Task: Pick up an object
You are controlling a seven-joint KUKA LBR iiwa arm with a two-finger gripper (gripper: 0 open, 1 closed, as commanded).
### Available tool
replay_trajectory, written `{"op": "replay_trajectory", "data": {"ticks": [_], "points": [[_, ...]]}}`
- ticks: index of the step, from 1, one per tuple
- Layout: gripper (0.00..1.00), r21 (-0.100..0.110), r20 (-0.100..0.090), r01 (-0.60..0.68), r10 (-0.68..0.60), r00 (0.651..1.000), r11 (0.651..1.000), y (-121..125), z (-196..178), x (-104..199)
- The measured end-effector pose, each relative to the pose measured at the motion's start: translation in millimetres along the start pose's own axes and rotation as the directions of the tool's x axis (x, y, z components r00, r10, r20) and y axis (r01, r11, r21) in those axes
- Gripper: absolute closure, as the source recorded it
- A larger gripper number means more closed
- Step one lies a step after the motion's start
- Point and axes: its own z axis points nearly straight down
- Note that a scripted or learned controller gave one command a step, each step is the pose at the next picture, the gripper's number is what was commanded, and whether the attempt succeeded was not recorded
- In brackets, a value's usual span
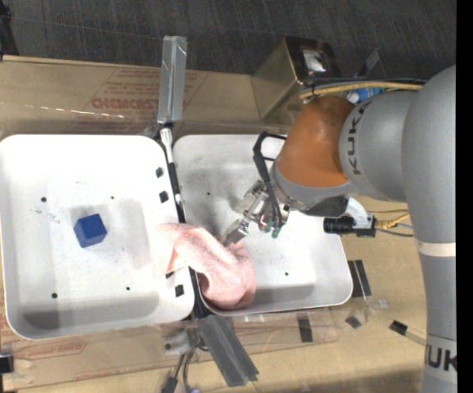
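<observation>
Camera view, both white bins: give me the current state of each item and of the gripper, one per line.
Small blue cube: resting flat on the left bin's floor, alone, untouched.
Crumpled pink cloth: draped over the divider between the bins, mostly in the right bin's near-left corner.
Left white bin: holds the cube.
Right white bin: holds most of the cloth.
Gripper: low in the right bin, beside the cloth's upper edge.

Two bins: left bin (24, 219) white, right bin (318, 260) white, both speckled with small dark dots. Cube (91, 230) plain blue. Cloth (216, 267) pale pink, no pattern. Arm (400, 146) grey with black lettering; wrist band (314, 146) orange. Gripper (249, 219) metallic silver, dark parts. Cardboard (81, 97) brown with red print. Floor (97, 15) dark grey.
</observation>
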Motion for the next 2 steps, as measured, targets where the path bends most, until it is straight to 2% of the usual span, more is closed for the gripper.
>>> {"op": "replay_trajectory", "data": {"ticks": [1,2], "points": [[0.0,0.002,0.0,-0.337,0.337,0.942,0.942,17.4,-15.5,-19.4],[0.0,0.002,0.0,-0.489,0.489,0.872,0.872,11.8,0.7,-32.9]]}}
